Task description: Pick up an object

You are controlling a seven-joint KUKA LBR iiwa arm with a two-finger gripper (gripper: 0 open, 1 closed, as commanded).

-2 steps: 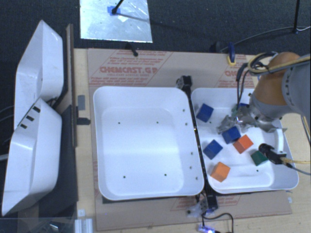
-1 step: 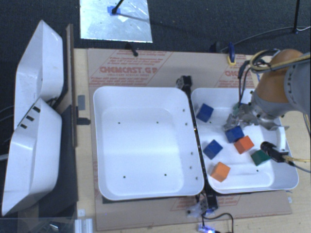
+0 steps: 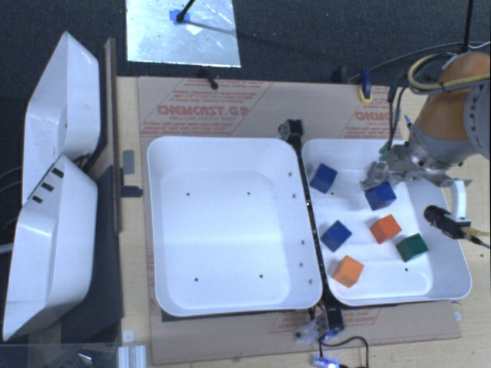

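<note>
My gripper (image 3: 377, 178) hangs over the upper middle of the right bin (image 3: 445, 282), reaching in from the right. A blue cube (image 3: 381, 197) lies right at its tip, partly covered by it; whether it is gripped I cannot tell. Another blue cube (image 3: 323, 179) lies near the bin's upper left corner. A third blue cube (image 3: 335, 235) rests by the left wall. A red-orange cube (image 3: 385, 228) and a green cube (image 3: 412, 247) lie below the gripper. An orange cube (image 3: 347, 271) sits near the front left.
The left bin (image 3: 222, 228) stands beside the right one, sharing a narrow divider. A black cylindrical part (image 3: 439, 218) of the arm juts over the right bin's right side. Cables (image 3: 414, 67) run behind the bins at the upper right.
</note>
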